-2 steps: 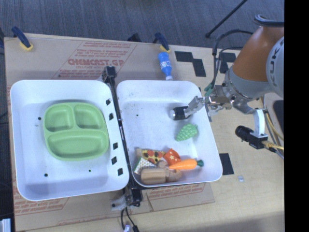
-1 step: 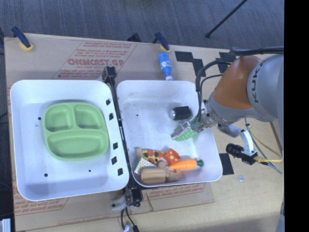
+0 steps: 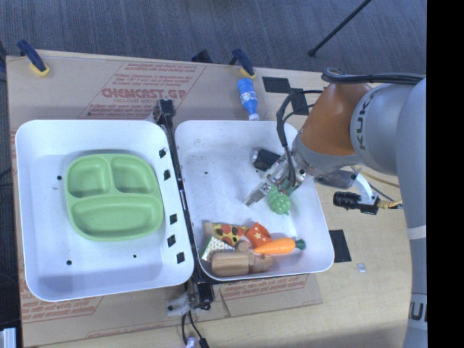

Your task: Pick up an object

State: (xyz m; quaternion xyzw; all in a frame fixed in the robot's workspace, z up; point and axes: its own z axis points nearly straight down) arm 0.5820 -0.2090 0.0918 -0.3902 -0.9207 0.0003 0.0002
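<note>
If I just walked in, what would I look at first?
Probably the big grey arm with its orange band, reaching in from the right over the right bin, its end effector right beside a small green bumpy toy. Next, the green divided plate lying alone in the left bin. Then the pile of toy food at the right bin's near edge, with an orange carrot on top.

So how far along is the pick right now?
Done: the arm has reached into the right bin, and the gripper sits at the green toy. In hand: nothing clearly, since a grasp isn't visible. Left: securing and lifting an object; the carrot and other toys lie untouched.
</note>
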